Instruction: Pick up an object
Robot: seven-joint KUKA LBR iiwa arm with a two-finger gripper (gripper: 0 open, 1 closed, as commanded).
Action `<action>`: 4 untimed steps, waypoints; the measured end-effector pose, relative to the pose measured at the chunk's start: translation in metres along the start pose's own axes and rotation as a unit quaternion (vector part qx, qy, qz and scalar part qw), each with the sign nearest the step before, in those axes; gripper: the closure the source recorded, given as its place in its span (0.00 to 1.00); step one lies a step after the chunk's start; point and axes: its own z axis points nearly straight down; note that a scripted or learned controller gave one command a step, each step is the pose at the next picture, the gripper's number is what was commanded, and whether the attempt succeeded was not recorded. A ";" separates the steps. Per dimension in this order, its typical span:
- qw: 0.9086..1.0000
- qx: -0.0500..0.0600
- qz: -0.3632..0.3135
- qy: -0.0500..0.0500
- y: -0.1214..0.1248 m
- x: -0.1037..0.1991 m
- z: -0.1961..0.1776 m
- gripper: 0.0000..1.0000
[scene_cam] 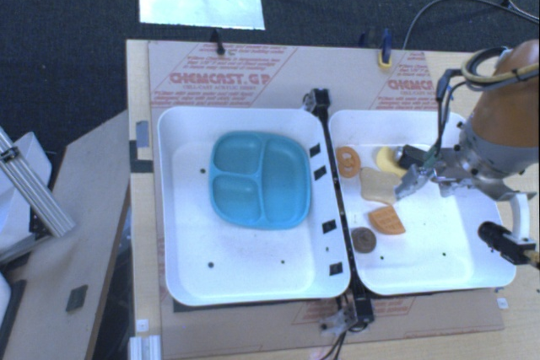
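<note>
The blue plate sits alone in the left bin, and the small food toys lie in the right bin: a ring, a tan slab, an orange piece, a brown disc and a yellow piece. They sit so close that the gripper, low by the slab, might bump or push one away. I cannot tell whether it is open or closed, because it looks small and blurry, and the arm hides part of the bin.

Red "CHEMCAST ACRYLIC" branding is showing repeatedly on the protective sheet lying under both bins; smaller print is proving illegible.
</note>
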 end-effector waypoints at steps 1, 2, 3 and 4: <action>1.000 -0.004 -0.001 -0.001 0.002 0.000 -0.004 0.00; 1.000 -0.002 0.000 0.000 -0.001 0.010 0.047 0.00; 1.000 -0.001 0.001 0.000 -0.006 0.014 0.109 0.00; 1.000 -0.004 0.001 -0.001 -0.006 0.014 0.117 0.00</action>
